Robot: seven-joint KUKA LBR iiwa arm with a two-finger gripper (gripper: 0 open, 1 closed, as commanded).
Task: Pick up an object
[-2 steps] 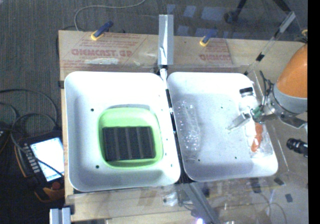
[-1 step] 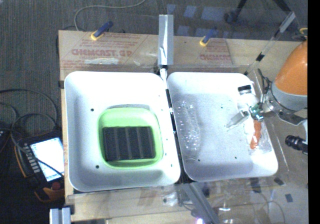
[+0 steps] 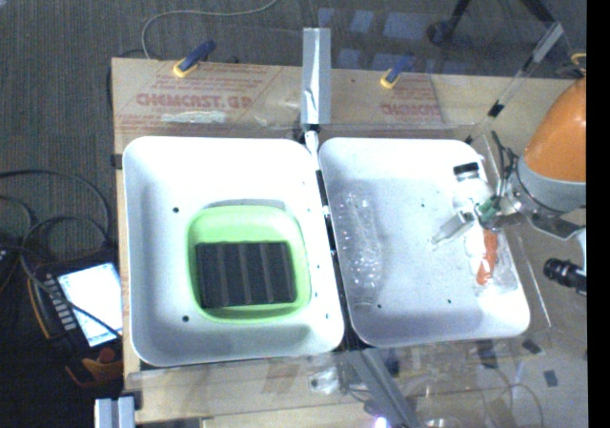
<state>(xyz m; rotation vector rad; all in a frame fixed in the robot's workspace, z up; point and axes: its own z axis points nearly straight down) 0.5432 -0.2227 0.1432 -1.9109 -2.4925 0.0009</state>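
Observation:
In the right bin point(image 3: 410, 316) a clear plastic bottle point(image 3: 358, 247) lies lengthwise near the left wall. An orange item in a clear wrapper point(image 3: 487, 260) lies by the right wall. My gripper point(image 3: 456, 224) reaches in from the right, low over the bin's right half. It sits just up and left of the orange item, its metal tips pointing left. Nothing is visibly held. The arm's orange band point(image 3: 562, 140) is at the right edge.
The left bin point(image 3: 152, 178) holds a green dish point(image 3: 250, 269) with a dark ribbed block in it. A grey post point(image 3: 315, 73) stands behind the wall between the two bins. Cardboard with yellow clamps point(image 3: 193, 57) lies behind them.

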